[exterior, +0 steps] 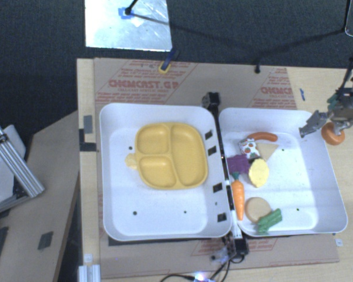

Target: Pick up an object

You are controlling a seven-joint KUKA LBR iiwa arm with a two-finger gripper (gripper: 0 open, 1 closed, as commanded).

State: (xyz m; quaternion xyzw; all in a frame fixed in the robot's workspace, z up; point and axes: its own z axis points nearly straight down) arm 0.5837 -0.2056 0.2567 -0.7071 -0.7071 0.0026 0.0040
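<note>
Two white bins are sitting side by side across the middle of the frame. The left bin (pixel 115 216) is holding a yellow divided plate (pixel 167 155) near its centre. The right bin (pixel 317 187) is carrying a cluster of toy food along its left side: a sausage (pixel 262 137) at the top, a yellow lemon (pixel 259 173) below it, an orange carrot (pixel 238 198) beside the divider, and a green piece (pixel 269 220) lowest.

The gripper (pixel 313 124) is hovering at the bin's upper right edge, nothing between its fingers; I cannot tell whether they are apart or together. The food is lying to its lower left, the sausage nearest, long axis running left-right. A reach leftward and down looks needed.
</note>
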